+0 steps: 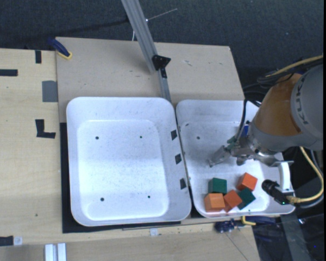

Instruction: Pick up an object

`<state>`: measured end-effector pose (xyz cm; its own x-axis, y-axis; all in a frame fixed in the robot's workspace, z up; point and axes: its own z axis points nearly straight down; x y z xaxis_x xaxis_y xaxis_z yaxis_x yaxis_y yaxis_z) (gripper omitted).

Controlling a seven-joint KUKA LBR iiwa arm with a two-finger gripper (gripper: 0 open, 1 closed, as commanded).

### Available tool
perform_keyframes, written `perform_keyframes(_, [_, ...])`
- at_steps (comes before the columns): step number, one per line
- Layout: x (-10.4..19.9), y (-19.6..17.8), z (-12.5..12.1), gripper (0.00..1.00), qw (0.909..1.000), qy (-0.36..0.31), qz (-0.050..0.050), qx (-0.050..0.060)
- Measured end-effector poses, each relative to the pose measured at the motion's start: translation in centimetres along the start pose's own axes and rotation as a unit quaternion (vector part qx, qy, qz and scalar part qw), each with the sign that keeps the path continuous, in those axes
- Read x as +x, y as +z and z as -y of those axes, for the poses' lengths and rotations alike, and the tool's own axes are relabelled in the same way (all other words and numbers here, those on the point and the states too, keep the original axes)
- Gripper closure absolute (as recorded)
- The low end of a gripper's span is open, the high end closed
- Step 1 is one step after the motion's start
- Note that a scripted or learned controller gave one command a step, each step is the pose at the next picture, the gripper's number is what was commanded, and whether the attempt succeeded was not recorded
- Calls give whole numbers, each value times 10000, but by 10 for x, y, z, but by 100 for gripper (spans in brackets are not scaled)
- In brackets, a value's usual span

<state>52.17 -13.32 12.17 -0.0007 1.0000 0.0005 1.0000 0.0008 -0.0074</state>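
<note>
End effector, a small grey two-finger tool at the tip of the grey arm with the orange band, is hanging inside the right shallow white bin, over its bare middle floor; nothing is showing between its tips, and whether it is released or clenched cannot be told at this scale. Arm is reaching in from the right, crossing the bin's right rim.

Light wooden surface is carrying both bins. Left shallow white bin is sitting beside the right one, their rims touching or nearly touching along the middle.

Grey metal pole is slanting down from the top toward the gap between the bins, with a black clamp on it.

Blocks are clustering in the right bin's near right corner, below and to the right of the end effector, apart from it. Dark green cube is sitting at the cluster's upper left. Orange cube is lying just below it, touching or nearly so. Red-orange block is sitting just right of that. Teal block is partly tucked behind the red-orange one. Second orange cube is sitting tilted at the upper right of the cluster.
</note>
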Motion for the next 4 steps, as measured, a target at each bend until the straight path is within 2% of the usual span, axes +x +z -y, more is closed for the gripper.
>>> perform_keyframes(1, [1, -13, -1, 100, 10000, -11, -7, -17])
perform_keyframes(3, [5, -92, -7, 100, 10000, -7, 5, -50])
perform_keyframes(4, [50, -100, -14, 100, 10000, -29, -6, -37])
